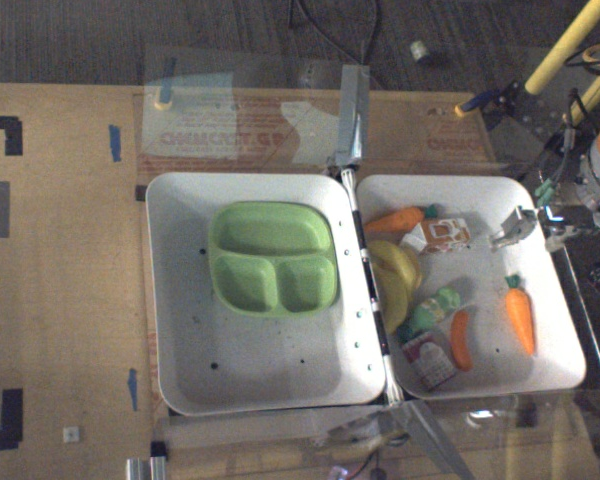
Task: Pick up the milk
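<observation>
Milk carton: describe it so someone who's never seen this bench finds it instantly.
Take the right bin of the two white bins. Along its far edge lies an orange carrot, and just right of that carrot sits the milk, a small white carton with an orange-brown label. It is the one pale, boxy item there; its neighbours are the carrot and the yellow banana.

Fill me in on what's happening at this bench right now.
A robot arm reaches in from the right, its gripper hovering over the right bin near its upper right part, holding nothing visible. The milk carton lies just to its left, untouched, beside a carrot. Bananas, two more carrots and other small packages share that bin. The left bin holds a green divided plate.
</observation>
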`<control>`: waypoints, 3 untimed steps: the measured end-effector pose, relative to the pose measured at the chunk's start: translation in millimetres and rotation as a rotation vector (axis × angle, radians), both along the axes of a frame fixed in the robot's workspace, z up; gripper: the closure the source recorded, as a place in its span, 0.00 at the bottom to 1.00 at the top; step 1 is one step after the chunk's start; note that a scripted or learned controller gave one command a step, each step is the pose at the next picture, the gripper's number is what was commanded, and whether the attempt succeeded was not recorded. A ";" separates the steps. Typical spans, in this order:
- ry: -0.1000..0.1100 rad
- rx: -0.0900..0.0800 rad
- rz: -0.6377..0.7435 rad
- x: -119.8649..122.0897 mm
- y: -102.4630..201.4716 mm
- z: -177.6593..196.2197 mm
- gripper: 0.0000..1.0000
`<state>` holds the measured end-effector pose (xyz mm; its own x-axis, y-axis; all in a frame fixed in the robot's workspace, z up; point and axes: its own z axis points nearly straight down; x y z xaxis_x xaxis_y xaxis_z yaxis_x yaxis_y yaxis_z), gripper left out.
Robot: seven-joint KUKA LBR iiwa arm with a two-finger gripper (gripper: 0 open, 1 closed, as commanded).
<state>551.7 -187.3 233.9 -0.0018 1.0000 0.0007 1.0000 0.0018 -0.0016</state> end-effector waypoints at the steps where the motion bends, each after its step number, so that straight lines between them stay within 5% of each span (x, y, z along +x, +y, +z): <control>1: -0.003 -0.002 -0.095 64.8 30.8 -55.6 0.00; 2: -0.028 -0.003 0.025 74.1 35.6 -119.7 0.00; 3: -0.019 -0.008 -0.155 38.3 80.6 -122.3 0.00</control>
